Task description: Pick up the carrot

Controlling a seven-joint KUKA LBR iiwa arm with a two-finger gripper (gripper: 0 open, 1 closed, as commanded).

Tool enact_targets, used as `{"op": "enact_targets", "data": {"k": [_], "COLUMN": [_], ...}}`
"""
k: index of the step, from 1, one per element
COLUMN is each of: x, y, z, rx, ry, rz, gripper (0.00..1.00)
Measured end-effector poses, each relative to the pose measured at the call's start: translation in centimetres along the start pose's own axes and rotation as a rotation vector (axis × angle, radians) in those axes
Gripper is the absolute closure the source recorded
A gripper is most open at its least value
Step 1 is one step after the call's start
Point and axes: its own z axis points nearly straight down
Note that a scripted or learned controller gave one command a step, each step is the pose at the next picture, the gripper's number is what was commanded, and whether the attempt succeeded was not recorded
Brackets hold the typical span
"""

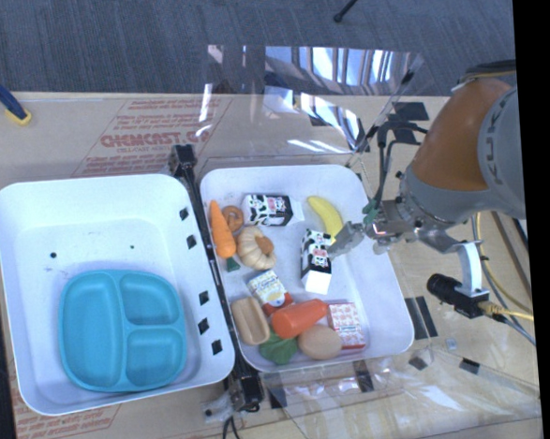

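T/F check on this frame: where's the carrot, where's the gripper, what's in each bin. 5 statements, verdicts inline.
1. The small orange carrot lies at the left wall of the right white bin. True.
2. The two-finger gripper holds the carrot. False: it sits at the bin's right side by the black-and-white cow-print carton, apart from the carrot.
3. The blue divided plastic tray lies in the left white bin. True.
4. The yellow toy banana lies on the blue tray. False: it is in the right bin, near its far right corner.
5. The carrot lies beside the tan croissant-shaped pastry. True.
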Motion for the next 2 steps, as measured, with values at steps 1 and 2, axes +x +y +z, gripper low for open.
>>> {"op": "enact_targets", "data": {"k": [1, 2], "x": [14.3, 18.0], "y": [10.9, 13.4], "z": [-2.5, 1.9], "rx": [-0.007, 0.001], "ry": [0.004, -0.002], "rz": [-0.018, 0.044], "gripper": [0.00, 0.00]}}
